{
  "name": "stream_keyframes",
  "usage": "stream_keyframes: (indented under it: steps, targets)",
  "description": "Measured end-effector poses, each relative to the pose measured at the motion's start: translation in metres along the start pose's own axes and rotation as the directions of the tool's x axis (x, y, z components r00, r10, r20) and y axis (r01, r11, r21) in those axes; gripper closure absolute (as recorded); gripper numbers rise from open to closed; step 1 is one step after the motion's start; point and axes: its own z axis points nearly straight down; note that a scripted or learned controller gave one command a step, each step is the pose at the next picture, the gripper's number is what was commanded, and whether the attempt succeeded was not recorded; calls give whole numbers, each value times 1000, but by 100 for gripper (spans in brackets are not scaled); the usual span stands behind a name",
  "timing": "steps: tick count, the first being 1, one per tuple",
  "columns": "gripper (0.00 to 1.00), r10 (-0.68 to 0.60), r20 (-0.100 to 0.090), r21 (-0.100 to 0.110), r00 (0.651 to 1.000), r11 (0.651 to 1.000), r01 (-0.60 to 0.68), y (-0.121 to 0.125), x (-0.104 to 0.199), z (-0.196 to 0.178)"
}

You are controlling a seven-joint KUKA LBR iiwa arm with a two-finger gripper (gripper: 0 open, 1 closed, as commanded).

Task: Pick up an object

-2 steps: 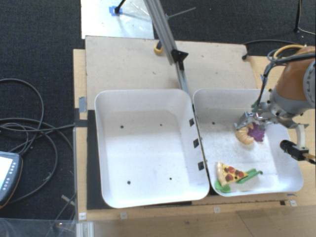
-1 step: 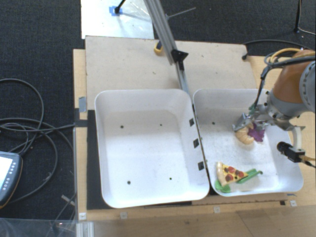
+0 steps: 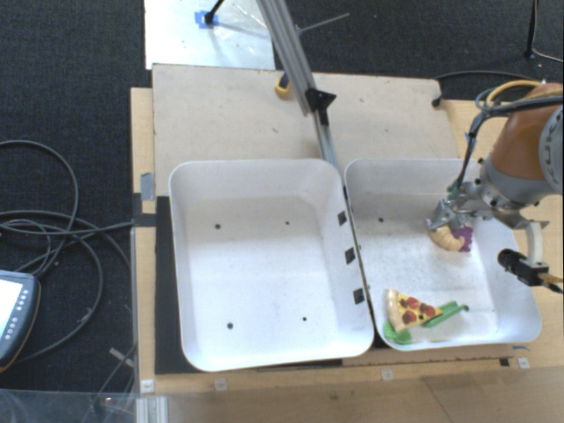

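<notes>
front: pizza slice toy (image 3: 411, 307) touching green piece (image 3: 435, 315), right bin (image 3: 385, 192)
claw (image 3: 450, 225): over tan-purple toy (image 3: 452, 239); grip unclear
left bin (image 3: 189, 188): beside

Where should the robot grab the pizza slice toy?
Probably across the pizza slice at its wide crust end, coming straight down. It lies flat in the right bin, its near side hard against the wall, with a green piece touching its right side.

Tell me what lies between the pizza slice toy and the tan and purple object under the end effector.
In the camera view, only bare white bin floor lies between the pizza slice toy and the tan and purple object beneath the end effector.
</notes>
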Motion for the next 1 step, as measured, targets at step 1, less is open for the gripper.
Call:
stream_keyframes:
  steps: [1]
  targets:
    - [100, -5, 0, 0, 1000, 1000, 5, 3, 10, -51]
